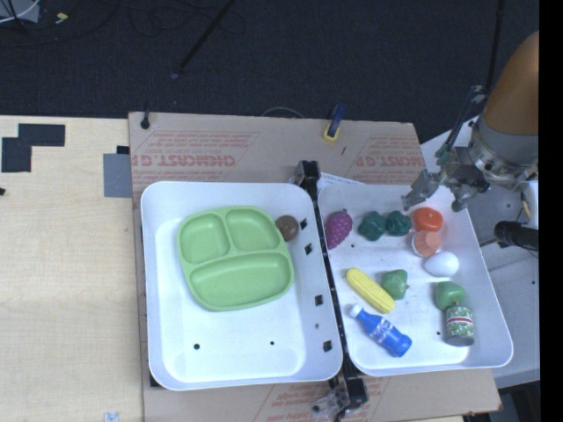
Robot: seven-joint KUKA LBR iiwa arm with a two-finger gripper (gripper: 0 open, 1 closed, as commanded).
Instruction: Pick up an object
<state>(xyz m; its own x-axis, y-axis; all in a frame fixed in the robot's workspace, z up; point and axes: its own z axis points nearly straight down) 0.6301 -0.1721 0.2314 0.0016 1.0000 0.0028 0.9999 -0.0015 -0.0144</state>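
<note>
Toy foods lie scattered across the right bin (493,341), and none of them sits between the fingers of the gripper (437,189), which hangs over that bin's far right corner with its two dark fingers spread apart and nothing clamped. Closest to the gripper, just beneath it, is an orange-red cup (427,221) touching a pinkish round piece (426,243) on its near side. A white egg (442,264) rests just beyond those, toward the bin's right wall. Left of the cup sit two dark green vegetable pieces (383,225) side by side, and further left a purple bunch of grapes (338,227) lies close to the divider between the bins. Nearer the bin's middle are a yellow corn cob (369,290) and a small green pepper (395,282) just beside it. A blue bottle with a white cap (382,331) lies tilted near the front of the bin, and a green can (456,321) stands by the right wall with another green piece (448,294) touching its far side. Across the divider, the left bin (167,341) holds a green divided plate (235,258), with a small brown ball (287,227) touching the plate's far right corner.
</note>
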